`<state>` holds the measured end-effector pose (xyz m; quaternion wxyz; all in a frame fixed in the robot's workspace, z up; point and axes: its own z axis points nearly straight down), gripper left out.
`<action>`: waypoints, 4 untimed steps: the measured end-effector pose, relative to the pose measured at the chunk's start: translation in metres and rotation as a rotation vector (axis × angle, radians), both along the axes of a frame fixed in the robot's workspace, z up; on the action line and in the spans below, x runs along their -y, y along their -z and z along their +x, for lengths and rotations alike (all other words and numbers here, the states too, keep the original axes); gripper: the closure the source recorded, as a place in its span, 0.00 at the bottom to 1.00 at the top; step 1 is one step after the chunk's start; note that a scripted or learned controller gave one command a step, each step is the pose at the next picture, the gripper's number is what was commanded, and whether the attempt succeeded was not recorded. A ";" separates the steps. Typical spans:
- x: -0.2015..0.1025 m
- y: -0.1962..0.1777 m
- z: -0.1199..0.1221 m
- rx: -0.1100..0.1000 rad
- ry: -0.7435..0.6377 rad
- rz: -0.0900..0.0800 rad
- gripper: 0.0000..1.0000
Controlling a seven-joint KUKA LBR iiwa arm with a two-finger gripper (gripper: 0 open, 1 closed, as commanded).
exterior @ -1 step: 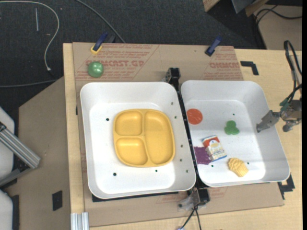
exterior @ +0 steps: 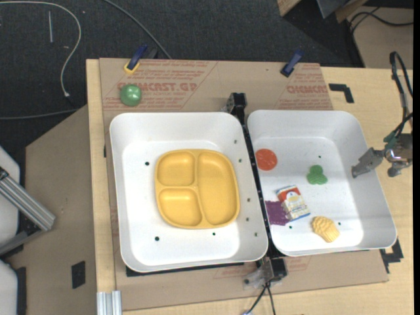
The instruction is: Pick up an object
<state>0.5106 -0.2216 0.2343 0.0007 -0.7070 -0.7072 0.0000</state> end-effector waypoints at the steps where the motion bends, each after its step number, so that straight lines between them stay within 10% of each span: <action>1: 0.001 0.060 -0.003 -0.001 0.000 0.001 0.00; 3: -0.004 0.152 -0.005 -0.004 0.001 0.003 0.00; 4: -0.003 0.139 -0.004 0.001 0.001 0.001 1.00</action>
